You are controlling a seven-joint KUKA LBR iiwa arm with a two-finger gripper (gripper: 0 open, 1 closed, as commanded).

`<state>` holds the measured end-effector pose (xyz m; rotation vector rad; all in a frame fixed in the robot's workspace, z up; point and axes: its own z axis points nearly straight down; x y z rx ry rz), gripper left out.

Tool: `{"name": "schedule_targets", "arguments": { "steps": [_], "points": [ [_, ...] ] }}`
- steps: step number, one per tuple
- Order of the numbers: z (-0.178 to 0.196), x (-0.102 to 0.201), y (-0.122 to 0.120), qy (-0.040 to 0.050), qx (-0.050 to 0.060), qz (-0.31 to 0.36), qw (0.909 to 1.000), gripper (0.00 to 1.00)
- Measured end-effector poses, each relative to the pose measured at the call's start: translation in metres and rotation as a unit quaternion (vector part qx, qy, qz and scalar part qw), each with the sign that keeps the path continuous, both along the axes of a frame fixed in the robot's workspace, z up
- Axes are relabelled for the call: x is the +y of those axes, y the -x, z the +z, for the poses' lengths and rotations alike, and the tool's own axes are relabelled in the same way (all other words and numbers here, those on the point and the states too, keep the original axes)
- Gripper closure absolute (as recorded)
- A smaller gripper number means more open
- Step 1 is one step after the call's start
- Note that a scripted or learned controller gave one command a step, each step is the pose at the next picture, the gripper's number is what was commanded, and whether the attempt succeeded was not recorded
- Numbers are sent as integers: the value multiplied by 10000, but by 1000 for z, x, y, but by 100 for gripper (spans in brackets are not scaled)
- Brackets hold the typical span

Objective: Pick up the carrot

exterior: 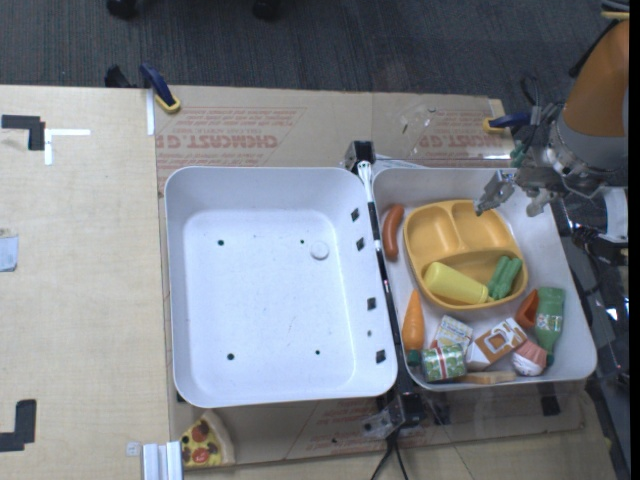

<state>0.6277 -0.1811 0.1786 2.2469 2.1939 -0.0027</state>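
Hovering: the gripper hangs over the far right part of the right bin, above the far edge of the yellow plate; nothing sits between its fingers, and how far apart they stand cannot be told from this angle.
Carrot: the carrot lies lengthwise along the left wall of the right bin, its thin end toward the far side, well apart from the gripper.
Next to the carrot: the yellow plate's near-left rim is just beside it on the right; a small white carton and a green-labelled can crowd its thick end.
Sausage: a red sausage lies along the same wall, farther back, beside the plate's left rim.
On the plate: a yellow block and green pods rest in the near compartment.
Near right corner: a green bottle, an orange box and a pink-and-white piece are packed together.
Left bin: the left bin holds one small white disc.
Bench: a pizza slice toy lies outside the bins, by the left bin's near corner.
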Motion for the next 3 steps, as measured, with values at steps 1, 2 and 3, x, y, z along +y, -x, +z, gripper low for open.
{"name": "schedule_targets", "arguments": {
  "steps": [1, 2, 3],
  "points": [
    [-88, -29, -27, -74, 5, -604, 9981, 0],
    [-77, -31, -27, -27, 0, -586, 9983, 100],
    [-85, -2, -29, 73, -6, -2776, 9607, 100]
  ]
}}
